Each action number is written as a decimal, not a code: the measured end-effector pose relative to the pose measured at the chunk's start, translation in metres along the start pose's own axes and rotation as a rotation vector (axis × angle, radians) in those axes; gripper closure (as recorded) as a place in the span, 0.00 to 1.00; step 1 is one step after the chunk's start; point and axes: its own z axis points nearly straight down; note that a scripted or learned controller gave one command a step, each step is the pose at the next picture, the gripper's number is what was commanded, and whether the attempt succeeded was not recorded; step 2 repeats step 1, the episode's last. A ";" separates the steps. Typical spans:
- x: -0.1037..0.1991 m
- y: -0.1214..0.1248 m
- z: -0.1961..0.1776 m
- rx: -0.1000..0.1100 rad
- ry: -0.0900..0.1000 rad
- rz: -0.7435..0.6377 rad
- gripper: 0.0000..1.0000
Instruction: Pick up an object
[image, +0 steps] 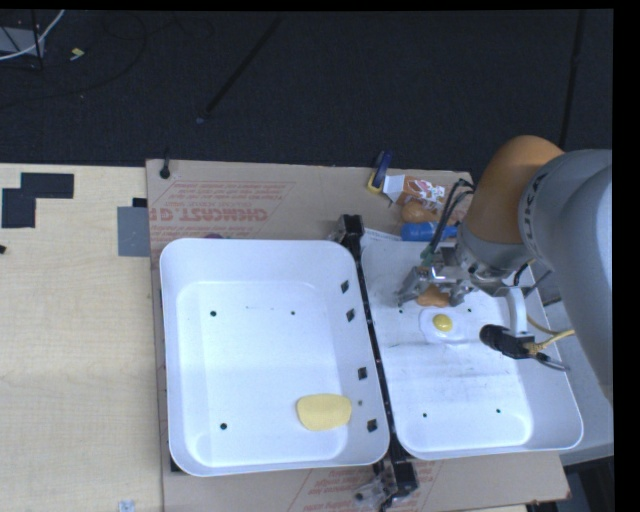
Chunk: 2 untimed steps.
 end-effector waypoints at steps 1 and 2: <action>-0.001 0.000 0.000 0.000 -0.001 0.001 0.00; -0.001 0.000 0.000 0.000 -0.001 0.001 0.00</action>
